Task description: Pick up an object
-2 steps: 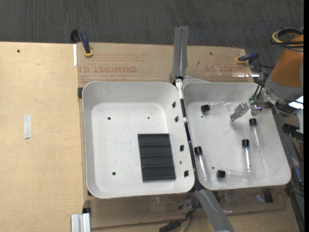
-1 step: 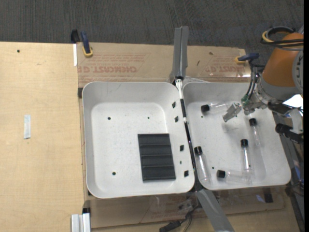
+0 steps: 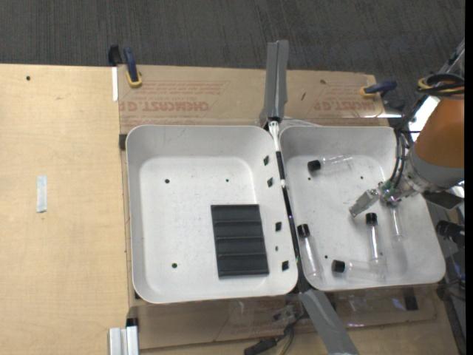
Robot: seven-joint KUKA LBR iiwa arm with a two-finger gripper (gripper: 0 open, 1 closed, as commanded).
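Several clear plastic tubes with black caps lie in the right bin (image 3: 414,272). One tube (image 3: 329,163) rests near the far left corner, another (image 3: 307,248) along the left wall, and a third (image 3: 358,271) by the near wall. A further tube (image 3: 374,239) lies upright in the image just below my gripper (image 3: 375,198), its black cap nearest the gripper. The gripper hangs low over the right half of this bin, with the orange-banded arm (image 3: 443,135) coming in from the right. Nothing shows as held.
The left bin (image 3: 148,154) holds a black ridged block (image 3: 239,239) near its front right. A grey divider post (image 3: 276,80) stands between the bins at the back. Clamps (image 3: 127,63) hold brown cardboard behind them.
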